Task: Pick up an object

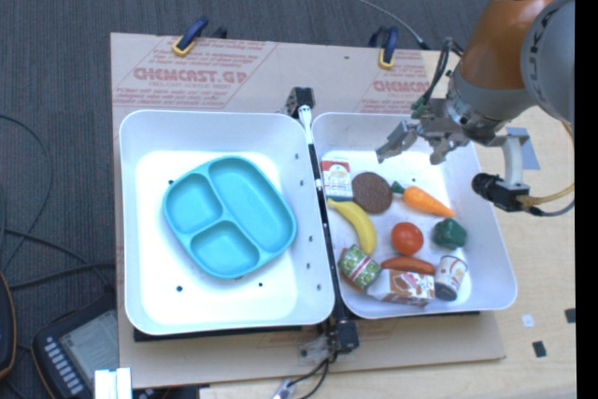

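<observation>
Down at the near edge of the right bin sit a small can, a snack packet and a green-labelled tin, packed close together. Just behind them lie a red sausage, a tomato, a banana and a green pepper. Farther back I see a carrot, a brown cookie and a small red-and-white carton against the divider. From the right the grey and orange arm reaches in, and its gripper hangs above the far part of this bin, its 2 fingers spread apart with nothing between them, beyond the cookie and carrot. Over in the left bin rests 1 blue divided plate with 3 compartments. Both bins stand on a cardboard sheet held by 2 clamps.
</observation>
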Robot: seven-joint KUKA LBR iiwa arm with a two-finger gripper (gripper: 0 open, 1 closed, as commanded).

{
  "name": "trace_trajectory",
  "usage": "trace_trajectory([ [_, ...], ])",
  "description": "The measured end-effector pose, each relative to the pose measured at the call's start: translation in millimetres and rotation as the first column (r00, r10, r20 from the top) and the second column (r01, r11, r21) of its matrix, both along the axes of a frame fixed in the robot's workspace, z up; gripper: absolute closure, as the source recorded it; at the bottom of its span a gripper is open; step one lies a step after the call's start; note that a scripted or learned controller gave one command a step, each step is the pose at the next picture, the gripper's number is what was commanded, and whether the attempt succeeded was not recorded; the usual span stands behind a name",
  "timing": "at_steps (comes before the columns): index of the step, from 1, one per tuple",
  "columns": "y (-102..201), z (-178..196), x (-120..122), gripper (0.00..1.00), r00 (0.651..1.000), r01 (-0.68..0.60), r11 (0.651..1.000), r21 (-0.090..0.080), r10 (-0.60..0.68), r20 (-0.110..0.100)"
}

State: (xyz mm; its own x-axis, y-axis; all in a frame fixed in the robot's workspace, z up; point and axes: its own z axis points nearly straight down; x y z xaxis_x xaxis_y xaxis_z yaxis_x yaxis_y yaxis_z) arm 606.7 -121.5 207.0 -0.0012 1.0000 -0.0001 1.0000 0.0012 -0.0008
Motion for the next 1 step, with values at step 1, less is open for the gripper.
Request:
trace_trajectory([
  [1,-13.5,-110.1,-4.7,0.0,1.0,0.002,1.0,-0.001,-0.001,0.007],
])
